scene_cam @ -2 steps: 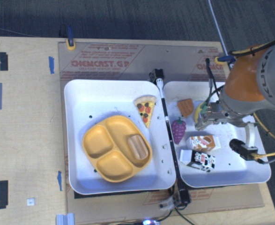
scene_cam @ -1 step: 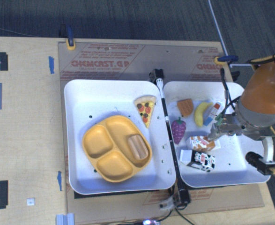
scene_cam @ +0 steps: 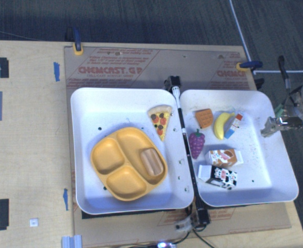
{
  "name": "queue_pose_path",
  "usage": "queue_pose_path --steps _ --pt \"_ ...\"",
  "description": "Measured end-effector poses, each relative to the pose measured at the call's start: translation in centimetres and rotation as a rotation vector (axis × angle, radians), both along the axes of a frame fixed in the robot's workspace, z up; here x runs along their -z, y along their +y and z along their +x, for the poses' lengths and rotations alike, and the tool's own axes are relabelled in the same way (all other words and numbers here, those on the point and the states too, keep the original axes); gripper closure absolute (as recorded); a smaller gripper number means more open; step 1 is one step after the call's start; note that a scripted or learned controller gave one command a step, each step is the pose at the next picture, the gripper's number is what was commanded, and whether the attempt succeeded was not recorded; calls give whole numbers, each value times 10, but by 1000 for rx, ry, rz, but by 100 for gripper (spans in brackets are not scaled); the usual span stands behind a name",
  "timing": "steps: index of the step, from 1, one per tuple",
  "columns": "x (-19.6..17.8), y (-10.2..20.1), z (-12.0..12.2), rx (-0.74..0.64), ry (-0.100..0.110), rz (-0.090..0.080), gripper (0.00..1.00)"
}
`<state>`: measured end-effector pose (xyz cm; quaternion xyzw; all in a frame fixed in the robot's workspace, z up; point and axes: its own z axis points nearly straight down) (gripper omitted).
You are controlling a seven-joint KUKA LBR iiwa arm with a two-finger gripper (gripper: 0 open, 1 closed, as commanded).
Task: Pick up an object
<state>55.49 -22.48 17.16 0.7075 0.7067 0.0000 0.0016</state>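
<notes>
The pick had not yet been made, as far as the view showed: the grey arm's two-finger gripper (scene_cam: 273,125) hung at the right-hand rim of the right shallow white bin (scene_cam: 275,187), apart from every item. Nothing could be seen in it, and whether it was open or closed could not be told at this size. All the candidates lay on the bin floors. In the right bin were an orange square cracker-like block (scene_cam: 204,118), a yellow toy banana (scene_cam: 222,125) touching a small white bottle with red and blue ends (scene_cam: 234,125), a purple bunch of toy grapes (scene_cam: 196,143) against the left wall, a small orange-and-white carton (scene_cam: 224,157), and a black-and-white cow-patterned carton (scene_cam: 221,176) just beside it. The left shallow white bin (scene_cam: 84,138) held a toy pizza slice (scene_cam: 160,119) and a yellow divided plastic plate (scene_cam: 115,161) with a toy hot dog (scene_cam: 152,161) in one compartment. By my judgement the whole task remained: choosing an item, descending, closing and lifting; the bottle and banana lay nearest the gripper. Red lettering on the brown board (scene_cam: 115,68) beneath the bins seemed to read "CHEMCAST GP"; print on the cartons was too small to read.
</notes>
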Motion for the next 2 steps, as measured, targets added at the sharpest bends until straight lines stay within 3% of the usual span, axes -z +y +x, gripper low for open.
queue_pose_path --steps 1,2 --pt "-35 64 34 -3 -1 2 100" --pt "41 77 53 -1 -1 1 100"
